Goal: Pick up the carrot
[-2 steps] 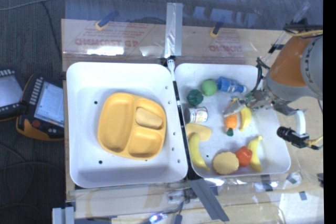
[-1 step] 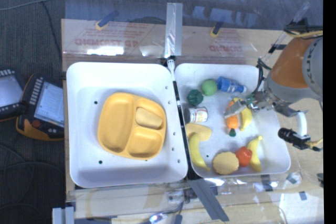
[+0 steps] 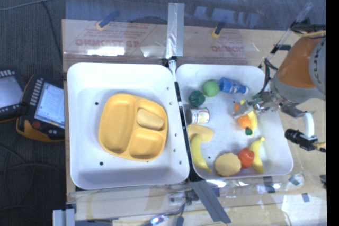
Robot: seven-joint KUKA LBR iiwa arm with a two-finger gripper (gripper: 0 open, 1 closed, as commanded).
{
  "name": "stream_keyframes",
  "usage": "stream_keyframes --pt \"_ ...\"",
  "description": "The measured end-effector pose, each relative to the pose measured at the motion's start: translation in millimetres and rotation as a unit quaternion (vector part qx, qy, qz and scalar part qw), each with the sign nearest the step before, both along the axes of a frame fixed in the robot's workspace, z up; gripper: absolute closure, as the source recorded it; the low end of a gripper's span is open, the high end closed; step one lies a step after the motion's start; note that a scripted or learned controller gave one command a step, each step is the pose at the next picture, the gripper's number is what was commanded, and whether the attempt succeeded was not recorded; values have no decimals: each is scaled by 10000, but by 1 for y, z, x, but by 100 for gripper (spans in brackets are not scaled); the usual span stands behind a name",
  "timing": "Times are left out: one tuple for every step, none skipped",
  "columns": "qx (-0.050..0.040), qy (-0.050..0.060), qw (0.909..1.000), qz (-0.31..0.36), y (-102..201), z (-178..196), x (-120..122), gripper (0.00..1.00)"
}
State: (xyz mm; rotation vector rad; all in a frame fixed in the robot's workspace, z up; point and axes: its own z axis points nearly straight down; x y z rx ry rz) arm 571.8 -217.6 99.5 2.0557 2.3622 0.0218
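Observation:
The carrot (image 3: 244,121) is a small orange piece with a green tip, lying in the right part of the right bin (image 3: 275,129) against a yellow item (image 3: 253,121). My gripper (image 3: 244,109) reaches in from the right and sits right over the carrot's upper end, touching or nearly touching it. The grey wrist with its orange band (image 3: 296,69) stands above the bin's right rim. The gripper's body hides how the carrot meets it.
The right bin also holds a green ball (image 3: 211,87), a dark green item (image 3: 196,97), a blue bottle (image 3: 231,85), a small can (image 3: 199,115), bananas (image 3: 196,146), a tan lump (image 3: 228,164) and a tomato (image 3: 246,156). A yellow divided plate (image 3: 132,125) lies in the left bin.

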Motion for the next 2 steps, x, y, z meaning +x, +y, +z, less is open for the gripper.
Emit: stream_keyframes --pt "-3 109 9934 -1146 37 25 -7 100" --pt "-18 103 9971 -751 0 100 -20 100"
